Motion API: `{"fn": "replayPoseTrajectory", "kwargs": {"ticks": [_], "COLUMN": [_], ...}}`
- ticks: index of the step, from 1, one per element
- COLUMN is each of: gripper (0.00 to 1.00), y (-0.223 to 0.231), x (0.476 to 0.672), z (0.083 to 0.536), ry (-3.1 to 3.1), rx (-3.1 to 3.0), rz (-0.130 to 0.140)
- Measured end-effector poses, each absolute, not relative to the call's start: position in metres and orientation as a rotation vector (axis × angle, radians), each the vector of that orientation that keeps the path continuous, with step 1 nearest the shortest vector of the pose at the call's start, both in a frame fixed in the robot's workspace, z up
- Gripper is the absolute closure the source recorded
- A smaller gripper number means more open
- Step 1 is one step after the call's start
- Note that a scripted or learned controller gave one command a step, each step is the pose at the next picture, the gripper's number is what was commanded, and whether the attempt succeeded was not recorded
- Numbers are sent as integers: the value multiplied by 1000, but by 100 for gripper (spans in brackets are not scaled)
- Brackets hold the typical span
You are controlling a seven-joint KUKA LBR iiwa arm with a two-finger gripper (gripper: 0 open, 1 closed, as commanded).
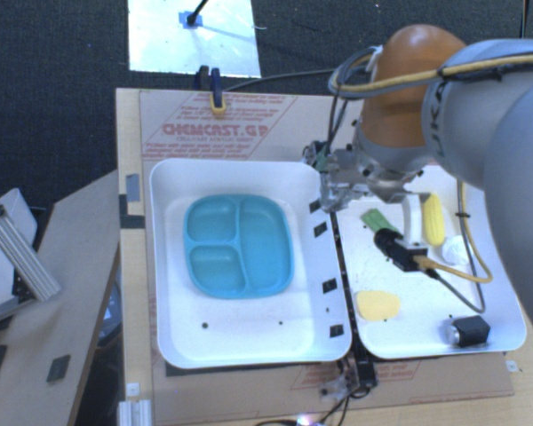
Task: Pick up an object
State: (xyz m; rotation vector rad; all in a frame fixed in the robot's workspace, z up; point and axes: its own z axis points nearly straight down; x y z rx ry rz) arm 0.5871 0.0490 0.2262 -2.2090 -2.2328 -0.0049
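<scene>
Gripper (336, 186) position: over the far end of the seam between the two bins, at the far-left corner of the right bin (506, 322). Jaws state: cannot tell, as the wrist body covers them from above. The arm (489, 122), grey with an orange band, enters from the right of the view and crosses the far part of the right bin.

Contents of the right bin:
- A green piece (374, 218) lies just beside the gripper, on its near-right side.
- A yellow oblong item (433, 218) lies lengthwise further right, apart from the green piece.
- A flat yellow disc (377, 305) lies in the near half, close to the bin's left wall.
- A small black-and-grey block (469, 331) sits near the near-right corner, well apart from the gripper.

The left bin (173, 327) holds a blue three-compartment plate (240, 244), lying flat near the centre.

Both bins rest side by side, walls touching, on the worktop (204, 127), which is a brown sheet with red lettering. A blue-and-yellow clamp (216, 91) grips its far edge.
</scene>
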Motion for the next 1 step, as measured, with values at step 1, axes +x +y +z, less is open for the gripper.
{"fn": "replayPoseTrajectory", "kwargs": {"ticks": [1], "gripper": [100], "y": [108], "x": [597], "z": [221], "ry": [-2233], "rx": [-2210], "rz": [-5]}}
